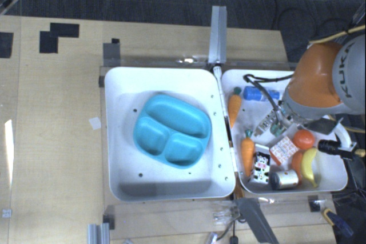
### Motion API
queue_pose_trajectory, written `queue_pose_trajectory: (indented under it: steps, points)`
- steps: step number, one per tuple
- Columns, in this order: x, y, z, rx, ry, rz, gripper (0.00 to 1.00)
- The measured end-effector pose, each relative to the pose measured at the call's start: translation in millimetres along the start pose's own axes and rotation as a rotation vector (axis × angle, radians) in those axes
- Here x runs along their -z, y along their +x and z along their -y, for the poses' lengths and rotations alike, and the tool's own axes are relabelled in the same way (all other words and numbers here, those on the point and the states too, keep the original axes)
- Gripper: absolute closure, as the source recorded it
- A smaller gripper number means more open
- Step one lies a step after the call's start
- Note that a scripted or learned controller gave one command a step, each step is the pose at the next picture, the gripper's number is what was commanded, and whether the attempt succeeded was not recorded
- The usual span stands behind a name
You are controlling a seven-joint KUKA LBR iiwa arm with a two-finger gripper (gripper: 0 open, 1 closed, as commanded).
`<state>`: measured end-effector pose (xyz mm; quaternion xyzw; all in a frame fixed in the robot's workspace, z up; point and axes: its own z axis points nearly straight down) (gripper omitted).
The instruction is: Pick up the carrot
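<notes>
My bench bears two shallow white plastic bins side by side. The left bin (114, 123) holds a blue three-compartment plastic tray (171, 130) near its middle. In the right bin (337, 180), one orange toy carrot (234, 106) lies along the left wall toward the far corner, a second orange toy carrot (247, 154) nearer. My two-finger metal gripper (274, 123) hangs between them and a yellow plastic banana (309, 166) by the near right corner.

The left bin (114, 123) has lots of open floor around the blue tray (171, 130) in its middle, but the right bin (341, 183) is crowded, with two carrots (247, 156) along its left wall, a tomato (303, 138), a banana (309, 166), what looks like a small can (284, 179), and the arm (314, 86) over the top.
</notes>
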<state>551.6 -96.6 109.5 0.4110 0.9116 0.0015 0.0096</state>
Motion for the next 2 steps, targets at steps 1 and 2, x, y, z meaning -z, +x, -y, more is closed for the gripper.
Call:
queue_pose_trajectory:
  steps: [1,2]
  points:
    - [14,-37,-28,0.335,0.001,-0.009,1.00]
    - [94,40,-65,0.399,0.000,-0.010,1.00]
